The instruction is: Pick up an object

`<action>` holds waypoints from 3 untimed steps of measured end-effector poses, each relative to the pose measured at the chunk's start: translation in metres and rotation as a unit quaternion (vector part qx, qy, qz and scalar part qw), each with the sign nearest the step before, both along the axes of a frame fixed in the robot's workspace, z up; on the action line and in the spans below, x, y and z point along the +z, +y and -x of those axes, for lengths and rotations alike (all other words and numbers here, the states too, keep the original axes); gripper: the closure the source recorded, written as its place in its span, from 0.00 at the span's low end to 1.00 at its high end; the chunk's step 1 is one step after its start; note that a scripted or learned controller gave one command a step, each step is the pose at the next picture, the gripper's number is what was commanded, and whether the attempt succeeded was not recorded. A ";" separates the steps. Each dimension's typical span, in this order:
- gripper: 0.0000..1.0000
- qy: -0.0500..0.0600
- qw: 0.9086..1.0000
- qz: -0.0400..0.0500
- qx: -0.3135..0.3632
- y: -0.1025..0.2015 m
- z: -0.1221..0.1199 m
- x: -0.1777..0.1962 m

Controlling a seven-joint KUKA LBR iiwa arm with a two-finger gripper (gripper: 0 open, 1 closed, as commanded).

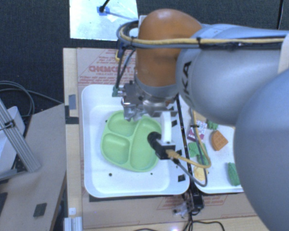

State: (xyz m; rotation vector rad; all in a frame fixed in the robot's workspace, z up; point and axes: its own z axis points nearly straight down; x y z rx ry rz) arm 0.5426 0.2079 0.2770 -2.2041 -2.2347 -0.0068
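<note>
The arm reaches in from the right and hangs low over the left bin, orange band above the wrist. The gripper sits right at the top edge of the green plate — whether it touches or grips the plate can't be told, the wrist body hides the tips. A white piece and a black block on the wrist overlap the plate's right side, with a yellow cable looping off them.

The plate lies flat in the left bin, divided into three compartments, the only thing visible there. The right bin is mostly hidden by the arm; showing in it are an orange wedge, a green piece near the right, and another green bit by the bin divider. Cardboard lies under both bins.
</note>
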 end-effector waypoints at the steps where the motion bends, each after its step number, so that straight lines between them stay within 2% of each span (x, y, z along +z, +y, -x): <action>1: 1.00 0.003 1.000 0.005 -0.010 -0.086 -0.026 -0.072; 2: 1.00 0.002 1.000 0.003 -0.008 -0.127 0.008 -0.069; 3: 1.00 0.002 1.000 0.002 -0.007 -0.121 0.058 -0.065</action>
